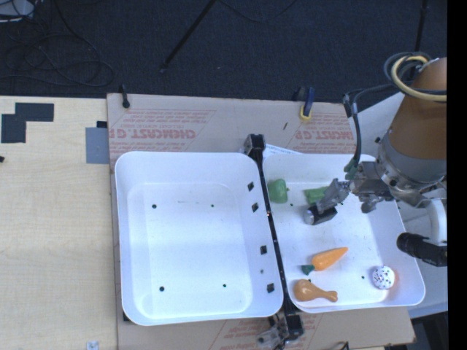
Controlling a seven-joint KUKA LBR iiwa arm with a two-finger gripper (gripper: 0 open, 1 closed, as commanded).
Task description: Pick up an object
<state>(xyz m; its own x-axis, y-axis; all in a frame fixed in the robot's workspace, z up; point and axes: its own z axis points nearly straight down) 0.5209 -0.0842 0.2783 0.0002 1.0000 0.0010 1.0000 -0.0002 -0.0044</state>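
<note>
A: Is there any writing to read here?
B: Yes, on the cardboard sheet (pixel 182 126) under the bins. Red print stands upside down there and looks like "CHEMCAST GP", once on the left and once more on the right. The small lines below it are too blurred

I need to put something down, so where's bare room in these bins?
The left bin offers bare floor wall to wall. The right bin is crowded: tool and green pieces up top, carrot, pear-shaped toy and speckled ball below.
</note>
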